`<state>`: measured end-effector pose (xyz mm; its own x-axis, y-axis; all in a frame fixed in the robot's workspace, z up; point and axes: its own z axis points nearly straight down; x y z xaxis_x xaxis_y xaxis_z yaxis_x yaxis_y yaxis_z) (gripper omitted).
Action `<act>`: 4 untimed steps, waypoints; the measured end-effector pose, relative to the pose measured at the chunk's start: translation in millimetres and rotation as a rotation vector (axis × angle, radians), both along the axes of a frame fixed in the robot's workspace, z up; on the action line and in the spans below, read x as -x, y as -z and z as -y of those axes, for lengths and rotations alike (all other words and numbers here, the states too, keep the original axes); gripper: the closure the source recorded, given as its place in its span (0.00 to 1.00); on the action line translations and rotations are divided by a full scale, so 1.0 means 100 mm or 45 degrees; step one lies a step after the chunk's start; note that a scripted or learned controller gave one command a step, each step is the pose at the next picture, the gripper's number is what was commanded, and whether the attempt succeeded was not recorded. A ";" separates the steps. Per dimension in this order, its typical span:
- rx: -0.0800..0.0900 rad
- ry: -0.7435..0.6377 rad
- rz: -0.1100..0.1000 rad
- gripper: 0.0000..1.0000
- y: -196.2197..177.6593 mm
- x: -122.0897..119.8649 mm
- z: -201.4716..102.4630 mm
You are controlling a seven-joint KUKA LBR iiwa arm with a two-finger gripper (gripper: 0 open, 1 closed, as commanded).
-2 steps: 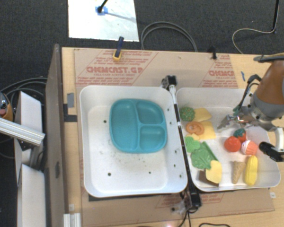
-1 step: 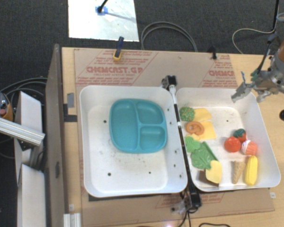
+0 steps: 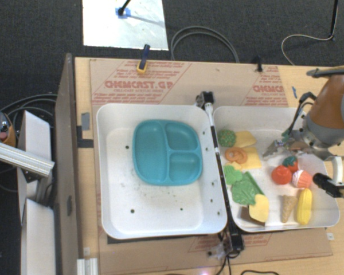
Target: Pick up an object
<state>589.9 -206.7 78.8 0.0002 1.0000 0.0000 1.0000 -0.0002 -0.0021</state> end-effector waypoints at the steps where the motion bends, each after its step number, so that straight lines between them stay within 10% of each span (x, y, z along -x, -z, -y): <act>1: 0.008 -0.011 0.030 0.00 -1.30 -0.84 -0.04; 3: -0.004 -0.003 -0.004 0.00 -0.03 0.48 -0.56; 4: 0.010 -0.005 0.024 0.00 -0.95 -0.31 -0.05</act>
<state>621.1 -202.1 174.2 -0.0039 1.0000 -0.0080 0.9999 0.0040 0.0168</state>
